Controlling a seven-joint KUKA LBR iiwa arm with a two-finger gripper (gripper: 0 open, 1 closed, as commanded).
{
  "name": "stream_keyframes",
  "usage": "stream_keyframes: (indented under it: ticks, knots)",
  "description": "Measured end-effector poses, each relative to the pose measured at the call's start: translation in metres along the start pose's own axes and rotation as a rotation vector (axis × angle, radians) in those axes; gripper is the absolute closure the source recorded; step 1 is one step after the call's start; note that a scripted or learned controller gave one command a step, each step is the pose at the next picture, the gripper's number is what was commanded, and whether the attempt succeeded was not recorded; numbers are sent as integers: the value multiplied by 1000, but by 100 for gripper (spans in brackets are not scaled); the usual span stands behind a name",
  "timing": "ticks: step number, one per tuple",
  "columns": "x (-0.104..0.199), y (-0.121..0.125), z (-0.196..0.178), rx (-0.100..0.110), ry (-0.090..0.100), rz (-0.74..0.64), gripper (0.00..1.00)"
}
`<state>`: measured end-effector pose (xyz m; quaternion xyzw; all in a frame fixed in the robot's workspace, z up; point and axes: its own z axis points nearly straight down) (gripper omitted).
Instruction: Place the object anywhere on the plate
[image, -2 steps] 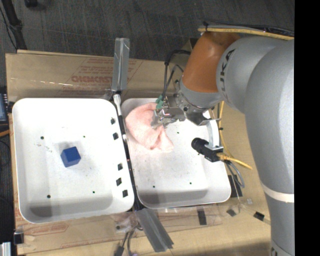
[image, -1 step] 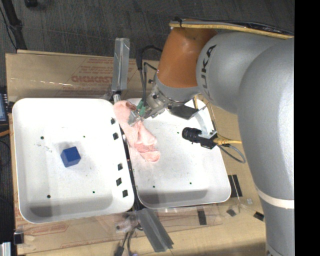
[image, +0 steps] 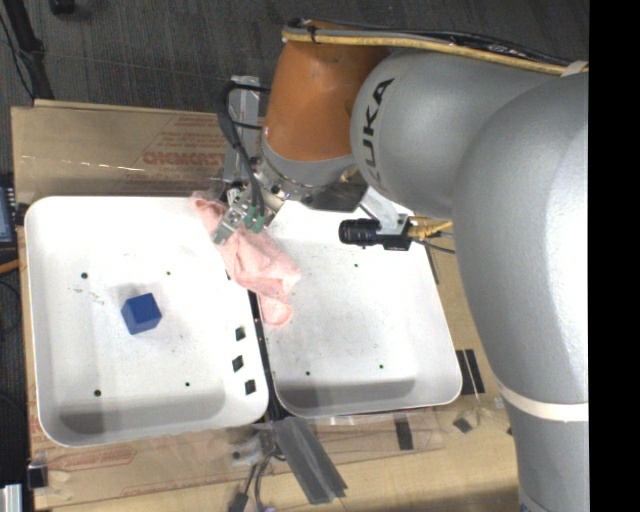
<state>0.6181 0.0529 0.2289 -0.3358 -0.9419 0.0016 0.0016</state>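
Observation:
A crumpled pink cloth (image: 265, 268) hangs over the seam between the two bins, its top corner reaching toward the left bin's back right corner. My gripper (image: 236, 222) sits at the cloth's upper end, below the orange band, with its fingers pinched together on the pink fabric. The lower fold of the cloth trails down onto the left edge of the right bin (image: 400, 330). A small blue cube (image: 141, 312) lies on the floor of the left bin (image: 60, 260), well to the left of the gripper.
The big grey arm covers the right side and the right bin's back right corner. A black cylindrical fitting (image: 372, 234) juts out near the wrist. Brown cardboard (image: 120, 140) lies behind the bins.

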Motion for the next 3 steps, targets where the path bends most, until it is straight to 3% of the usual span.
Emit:
stream_keyframes:
  ticks: [1, 2, 3]
  knots:
    - [15, 46, 7, -1, -1, -405, 100]
    - [43, 89, 4, -2, -2, -688, 100]
    - [43, 89, 4, -2, -2, -688, 0]
